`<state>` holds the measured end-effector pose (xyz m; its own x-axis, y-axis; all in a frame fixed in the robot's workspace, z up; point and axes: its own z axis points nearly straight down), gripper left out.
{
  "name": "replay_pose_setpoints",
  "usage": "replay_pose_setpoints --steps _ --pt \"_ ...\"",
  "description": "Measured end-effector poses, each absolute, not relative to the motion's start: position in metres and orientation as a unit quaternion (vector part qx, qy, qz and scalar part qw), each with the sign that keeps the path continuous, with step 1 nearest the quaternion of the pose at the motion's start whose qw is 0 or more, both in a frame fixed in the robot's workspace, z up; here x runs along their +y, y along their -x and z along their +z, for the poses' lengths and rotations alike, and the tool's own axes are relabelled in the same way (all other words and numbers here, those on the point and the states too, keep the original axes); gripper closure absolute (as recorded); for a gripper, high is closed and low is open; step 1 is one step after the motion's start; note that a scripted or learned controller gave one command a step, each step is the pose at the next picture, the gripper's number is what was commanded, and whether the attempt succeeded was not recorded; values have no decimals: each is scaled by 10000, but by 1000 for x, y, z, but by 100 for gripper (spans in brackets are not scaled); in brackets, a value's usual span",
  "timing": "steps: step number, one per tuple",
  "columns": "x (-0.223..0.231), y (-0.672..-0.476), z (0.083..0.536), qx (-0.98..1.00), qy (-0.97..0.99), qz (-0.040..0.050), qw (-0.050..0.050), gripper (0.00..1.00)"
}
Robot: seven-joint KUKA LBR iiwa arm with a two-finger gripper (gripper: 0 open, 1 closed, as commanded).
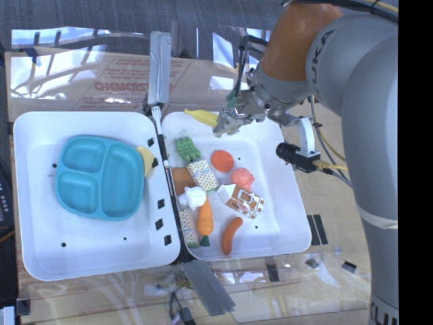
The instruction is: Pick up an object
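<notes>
Two shallow white bins sat side by side on the tabletop (325, 202), the left bin (34, 202) holding a blue divided plate (100, 177) with a yellow piece (147, 160) just beside its right edge, against the wall between the bins. The right bin (284, 181) was crowded with toy food: a green ridged piece (187, 148) near the top left, a patterned block (203, 175) below it, a brown piece (180, 179) to the left of that block, a red-orange round piece (222, 160), a pink lump (243, 178), a small carton with a red and white print (244, 202), a white piece (195, 197) touching the top of a carrot (204, 221), a sausage (231, 234) near the front, and another patterned piece (189, 229) along the left wall. A yellow banana (202, 117) lay at the far rim of that bin. The gripper (226, 124) hung over the bin's far edge, just to the right of the banana and above the red-orange piece; whether it was wide or narrow could not be told, and nothing showed between its tips. The arm (352, 80) crossed in from the right, with cables and a black fitting (295, 154) over the bin's right rim. Behind the bins lay a brown cardboard sheet (115, 83) printed in red; the large word looked like "CHEMCAST", and the smaller lines were too blurred to read.
</notes>
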<state>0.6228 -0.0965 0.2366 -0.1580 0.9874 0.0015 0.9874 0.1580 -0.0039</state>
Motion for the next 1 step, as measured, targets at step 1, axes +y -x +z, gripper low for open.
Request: replay_pose_setpoints --steps 1 --pt "-66 -657 223 -7202 6937 9 6 100"
